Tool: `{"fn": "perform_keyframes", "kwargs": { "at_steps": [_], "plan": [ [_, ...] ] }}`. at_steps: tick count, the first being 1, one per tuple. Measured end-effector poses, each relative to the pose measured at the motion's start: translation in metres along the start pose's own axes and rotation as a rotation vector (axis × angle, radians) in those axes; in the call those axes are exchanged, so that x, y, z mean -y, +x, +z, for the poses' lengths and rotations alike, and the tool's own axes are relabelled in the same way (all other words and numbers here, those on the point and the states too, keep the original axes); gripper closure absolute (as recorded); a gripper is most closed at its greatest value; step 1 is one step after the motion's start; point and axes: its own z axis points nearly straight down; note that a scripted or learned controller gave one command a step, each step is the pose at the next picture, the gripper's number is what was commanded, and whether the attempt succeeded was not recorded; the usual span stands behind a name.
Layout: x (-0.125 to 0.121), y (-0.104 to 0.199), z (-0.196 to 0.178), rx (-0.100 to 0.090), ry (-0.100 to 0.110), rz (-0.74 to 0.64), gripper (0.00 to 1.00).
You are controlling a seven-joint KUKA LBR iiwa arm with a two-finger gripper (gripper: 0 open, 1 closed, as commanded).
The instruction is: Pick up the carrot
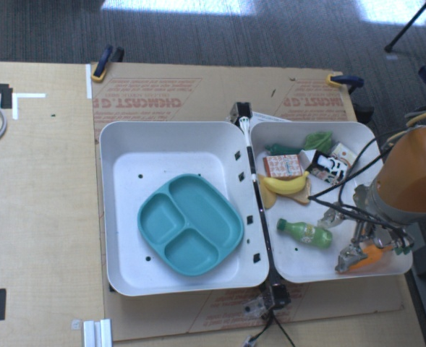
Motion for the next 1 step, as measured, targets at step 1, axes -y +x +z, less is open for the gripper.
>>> {"fn": "perform_keyframes", "kwargs": {
  "at_steps": [1],
  "plan": [
    [0.0006, -0.0016, -0.0100, 0.004, 0.001, 0.003, 1.00]
  ]
}}
